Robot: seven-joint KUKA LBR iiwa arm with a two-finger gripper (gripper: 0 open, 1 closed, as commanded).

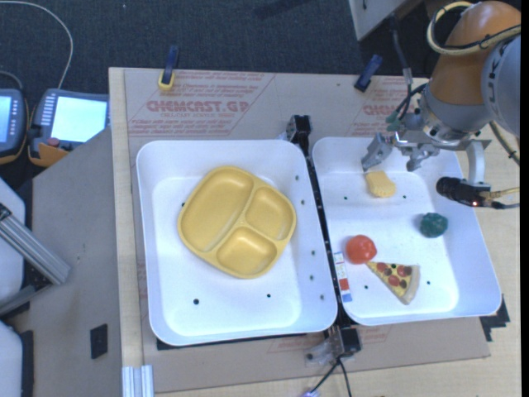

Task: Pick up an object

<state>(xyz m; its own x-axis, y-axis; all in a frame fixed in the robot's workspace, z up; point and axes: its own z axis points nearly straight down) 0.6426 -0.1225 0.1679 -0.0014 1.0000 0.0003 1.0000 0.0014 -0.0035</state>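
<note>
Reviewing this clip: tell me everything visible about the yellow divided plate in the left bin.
The yellow divided plate is a rounded-square tray that looks like matte plastic, with raised ridges splitting it into three compartments: one large and two smaller. It lies flat, right side up, turned at an angle to the bin walls, near the middle of the left bin. Nothing sits in its compartments, and only the bin floor touches it.

Two white bins [157, 246], black-dotted on the floor, sit on a tan board [248, 98] printed with red lettering. The left bin holds a yellow plate [237, 220]. The right bin holds a pale yellow lump [381, 184], a dark green ball [432, 224], a red-orange tomato [360, 249] and a pizza slice [397, 279], yellow with red rounds and dark specks. The arm [467, 56] is grey and orange
</note>
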